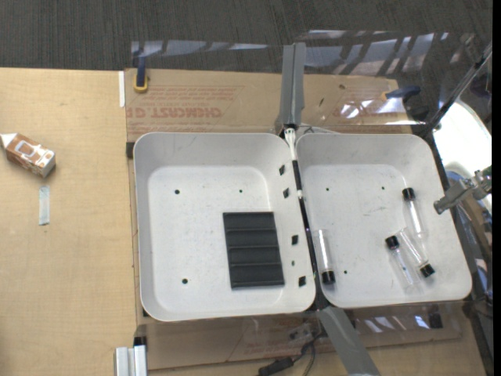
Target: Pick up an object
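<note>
left bin (156, 210): black ribbed block (253, 249) | right bin (352, 159): clear tubes (412, 214) (three) | end effector: spread indiscernible

two shallow white bins are seen side by side on the worktop (70, 288). in the left bin (156, 163) a black ribbed block (253, 249) is laid flat, near the middle. in the right bin (344, 155) several clear tubes with black caps are scattered: one tube (322, 255) along the left wall, another (414, 214) towards the right, and two crossed tubes (409, 258) just below it. a small orange-and-white carton (30, 154) is set well apart on the worktop's left.
</note>
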`<action>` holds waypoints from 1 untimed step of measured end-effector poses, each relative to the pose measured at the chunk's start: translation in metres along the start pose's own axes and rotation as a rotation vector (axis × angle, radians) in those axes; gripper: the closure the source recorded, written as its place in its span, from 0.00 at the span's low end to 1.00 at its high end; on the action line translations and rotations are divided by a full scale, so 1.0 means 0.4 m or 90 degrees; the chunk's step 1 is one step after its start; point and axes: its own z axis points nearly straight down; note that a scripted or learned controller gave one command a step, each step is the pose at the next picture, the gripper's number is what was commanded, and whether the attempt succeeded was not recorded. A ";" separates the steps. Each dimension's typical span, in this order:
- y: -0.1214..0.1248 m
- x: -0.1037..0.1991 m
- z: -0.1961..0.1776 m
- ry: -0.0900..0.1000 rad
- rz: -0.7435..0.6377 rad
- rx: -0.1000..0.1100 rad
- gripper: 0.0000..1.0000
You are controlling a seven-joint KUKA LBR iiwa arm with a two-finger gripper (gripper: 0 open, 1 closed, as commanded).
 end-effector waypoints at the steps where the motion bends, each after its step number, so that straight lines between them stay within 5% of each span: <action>1: 0.001 -0.003 -0.021 -0.001 0.001 0.000 1.00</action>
